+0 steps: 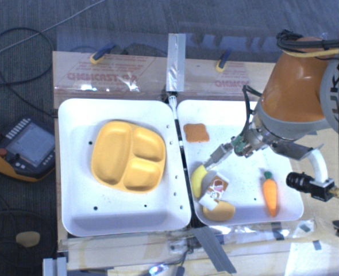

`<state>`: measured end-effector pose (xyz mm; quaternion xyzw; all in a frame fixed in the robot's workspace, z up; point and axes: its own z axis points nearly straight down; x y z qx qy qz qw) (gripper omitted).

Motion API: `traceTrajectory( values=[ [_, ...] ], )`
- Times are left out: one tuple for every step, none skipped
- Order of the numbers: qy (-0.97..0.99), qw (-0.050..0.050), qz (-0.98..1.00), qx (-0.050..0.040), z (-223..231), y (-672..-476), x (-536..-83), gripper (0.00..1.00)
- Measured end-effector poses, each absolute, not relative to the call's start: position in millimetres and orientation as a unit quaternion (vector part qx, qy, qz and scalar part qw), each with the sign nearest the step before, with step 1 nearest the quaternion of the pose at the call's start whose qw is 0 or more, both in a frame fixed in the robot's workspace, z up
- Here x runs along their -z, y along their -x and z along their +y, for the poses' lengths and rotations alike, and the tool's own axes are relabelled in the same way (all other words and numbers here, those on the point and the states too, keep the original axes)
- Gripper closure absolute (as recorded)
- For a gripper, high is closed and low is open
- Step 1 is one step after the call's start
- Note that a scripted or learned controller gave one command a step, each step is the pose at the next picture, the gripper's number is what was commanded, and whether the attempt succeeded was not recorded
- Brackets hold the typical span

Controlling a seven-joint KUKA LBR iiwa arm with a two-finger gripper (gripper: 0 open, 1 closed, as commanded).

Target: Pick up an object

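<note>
Reaching w/ tool (211, 164) low over banana (199, 179) in right bin (247, 214) | grip state: can't tell | carrot (269, 193) apart, easier pick?

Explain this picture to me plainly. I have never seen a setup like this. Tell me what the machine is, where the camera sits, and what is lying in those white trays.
The camera is fixed above a bench and looks down at a slant. The big grey and orange shape at the right is a robot arm; it reaches in from that side. At its end is its tool, a two-finger grasper, low over the right bin.

Two shallow white bins sit side by side. The left bin holds a yellow divided plate. The right bin holds toy food: an orange square piece, a banana, a small white packet, a tan rounded piece and a carrot.

I cannot tell whether the tool grips anything; it points down near the banana.
</note>
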<state>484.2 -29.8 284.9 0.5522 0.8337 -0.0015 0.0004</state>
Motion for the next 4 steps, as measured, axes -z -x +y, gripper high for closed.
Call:
traceTrajectory(
  values=[
    [-0.565,-0.001,0.825,0.0020,-73.0,-482.7,-208.1,0.00],
    [-0.517,0.008,0.856,-0.0024,-117.3,-529.6,-90.3,0.00],
    [-0.517,0.008,0.856,-0.0024,-117.2,-529.6,-90.3,0.00],
    [-0.649,0.000,0.761,0.0020,-153.5,-530.3,-120.2,0.00]
  ],
)
